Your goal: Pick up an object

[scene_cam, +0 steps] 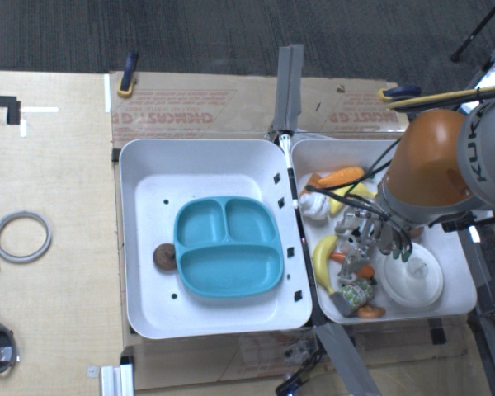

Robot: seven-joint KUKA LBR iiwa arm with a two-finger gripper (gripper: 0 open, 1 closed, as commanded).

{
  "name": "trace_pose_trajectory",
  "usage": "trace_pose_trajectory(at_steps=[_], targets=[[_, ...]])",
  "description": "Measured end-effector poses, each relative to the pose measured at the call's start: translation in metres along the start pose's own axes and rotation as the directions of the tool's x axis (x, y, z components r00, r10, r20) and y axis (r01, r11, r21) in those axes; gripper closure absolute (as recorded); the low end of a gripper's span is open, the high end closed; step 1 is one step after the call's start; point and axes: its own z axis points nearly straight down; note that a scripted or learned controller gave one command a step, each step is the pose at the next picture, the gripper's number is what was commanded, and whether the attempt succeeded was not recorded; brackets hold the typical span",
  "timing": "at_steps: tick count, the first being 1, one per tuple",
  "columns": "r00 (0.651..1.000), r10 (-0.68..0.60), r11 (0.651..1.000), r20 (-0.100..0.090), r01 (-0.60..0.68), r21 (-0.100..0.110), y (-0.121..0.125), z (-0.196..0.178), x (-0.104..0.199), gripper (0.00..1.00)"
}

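Hovering tool (359, 246) in right bin (454, 304), banana (322, 262) lengthwise near-to-far

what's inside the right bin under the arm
In the right bin: a carrot, a banana, a white bowl and small mixed toys near the tool. The arm covers the bin's far right part.

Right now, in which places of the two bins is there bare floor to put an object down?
In the left bin, bare white floor runs along the far wall above the blue divided plate, and along the left wall, apart from a small brown object. The right bin is crowded: banana, carrot, white bowl and the gripper over them.
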Motion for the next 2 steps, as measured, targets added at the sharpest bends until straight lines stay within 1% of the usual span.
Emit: trace_pose_trajectory(at_steps=[1, 2], targets=[[0.997, 0.07, 0.998, 0.035, -0.07, -0.005, -0.009, -0.008, 0.034, 0.0], [0.997, 0.081, 0.997, 0.002, -0.081, 0.0, -0.081, -0.012, -0.04, 0.0]])
